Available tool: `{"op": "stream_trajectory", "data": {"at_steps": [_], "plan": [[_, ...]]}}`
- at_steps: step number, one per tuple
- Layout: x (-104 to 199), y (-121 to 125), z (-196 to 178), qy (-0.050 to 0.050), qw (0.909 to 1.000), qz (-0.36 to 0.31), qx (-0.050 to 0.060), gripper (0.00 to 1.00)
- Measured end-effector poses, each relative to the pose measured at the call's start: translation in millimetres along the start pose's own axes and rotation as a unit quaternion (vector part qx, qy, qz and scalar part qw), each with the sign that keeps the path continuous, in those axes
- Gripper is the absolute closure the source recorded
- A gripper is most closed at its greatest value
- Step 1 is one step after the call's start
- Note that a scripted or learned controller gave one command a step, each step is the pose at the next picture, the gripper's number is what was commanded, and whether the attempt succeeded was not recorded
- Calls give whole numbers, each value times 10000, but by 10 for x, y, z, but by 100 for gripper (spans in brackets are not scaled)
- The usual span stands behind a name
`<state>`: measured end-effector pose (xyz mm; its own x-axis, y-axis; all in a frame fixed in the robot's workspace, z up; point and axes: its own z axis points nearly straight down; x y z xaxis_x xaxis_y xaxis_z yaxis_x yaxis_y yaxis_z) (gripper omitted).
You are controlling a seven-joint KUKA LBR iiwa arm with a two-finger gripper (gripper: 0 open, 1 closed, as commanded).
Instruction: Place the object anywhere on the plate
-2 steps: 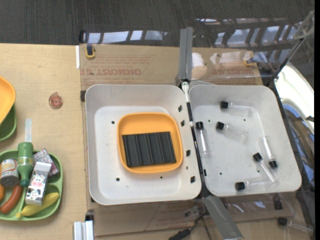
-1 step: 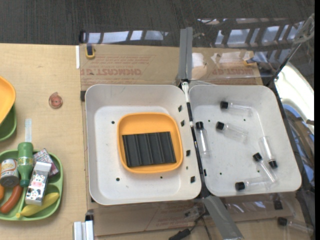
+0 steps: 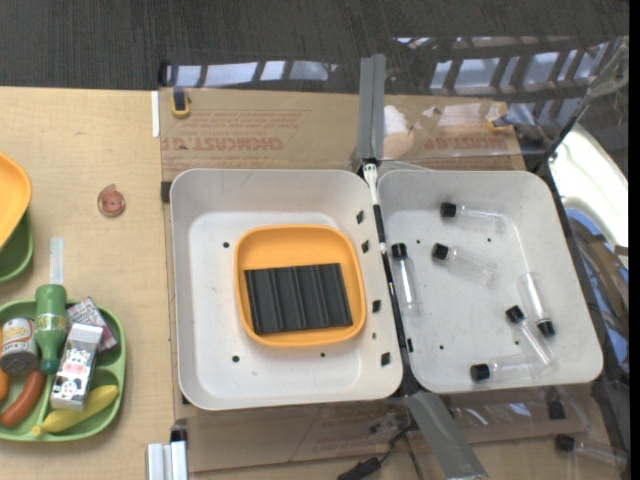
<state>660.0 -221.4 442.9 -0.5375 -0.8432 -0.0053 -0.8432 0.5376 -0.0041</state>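
bench bins — left bin [image 3: 200, 368] holds orange plate [image 3: 298, 246], right bin [image 3: 570, 298] clear vials [image 3: 462, 259].

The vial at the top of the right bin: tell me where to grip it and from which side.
Grip the vial mid-body, on the clear tube right of its black cap, coming straight down from above. It lies flat on the right bin floor, roughly left to right, apart from the other vials, so fingers should close across its narrow width.

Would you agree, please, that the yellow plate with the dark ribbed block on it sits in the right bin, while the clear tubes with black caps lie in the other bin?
Not quite: the camera view shows the yellow plate, with the dark ribbed block on it, in the left bin. The clear tubes with black caps lie in the right bin.
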Motion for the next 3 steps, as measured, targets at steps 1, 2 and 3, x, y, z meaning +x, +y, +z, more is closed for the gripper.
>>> {"op": "stream_trajectory", "data": {"at_steps": [1, 2, 3], "plan": [[-1, 1, -1, -1, 9962, -874, -1, 0], [-3, 2, 0, -1, 9823, -1873, -3, 0], [-3, 2, 2, -3, 9581, -2864, -7, 0]]}}
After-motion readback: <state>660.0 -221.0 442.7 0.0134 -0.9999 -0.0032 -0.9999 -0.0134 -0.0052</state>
